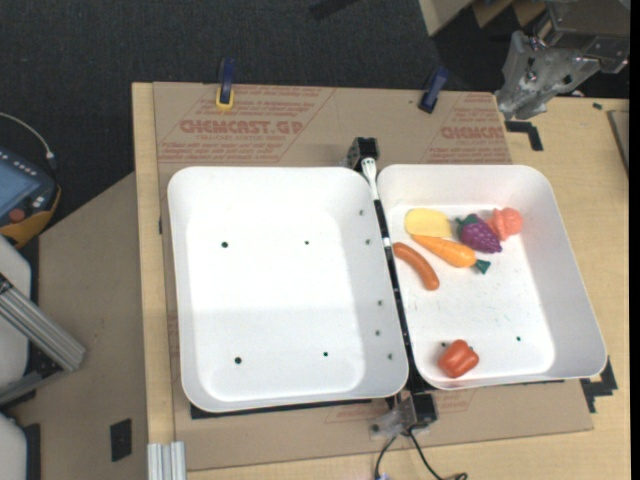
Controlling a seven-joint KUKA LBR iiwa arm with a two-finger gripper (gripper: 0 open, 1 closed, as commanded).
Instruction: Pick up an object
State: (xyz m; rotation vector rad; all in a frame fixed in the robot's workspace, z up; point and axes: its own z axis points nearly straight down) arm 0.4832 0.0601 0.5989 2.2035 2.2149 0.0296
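Two shallow white bins sit side by side on a brown board printed with red lettering. The left bin point(270, 278) shows bare white floor with a few small dark dots. The right bin point(520, 308) carries toy food: a yellow piece point(427, 221) near the far left, an orange carrot point(446, 251) lying just in front of it and touching it, a purple grape bunch point(480, 235) beside the carrot's right end, and a pink-orange piece point(507, 222) just right of the grapes. A reddish sausage point(416, 265) lies at a slant close to the bin's left wall, near the carrot. A red pepper point(458, 358) sits apart from the cluster, toward the near edge. The gripper point(524, 96) hangs at the upper right, beyond the far rim of the right bin, well apart from all the items; whether it is spread or closed cannot be told from here. Nothing visible is held in it. Two blue clamps point(226, 78) grip the board's far edge.
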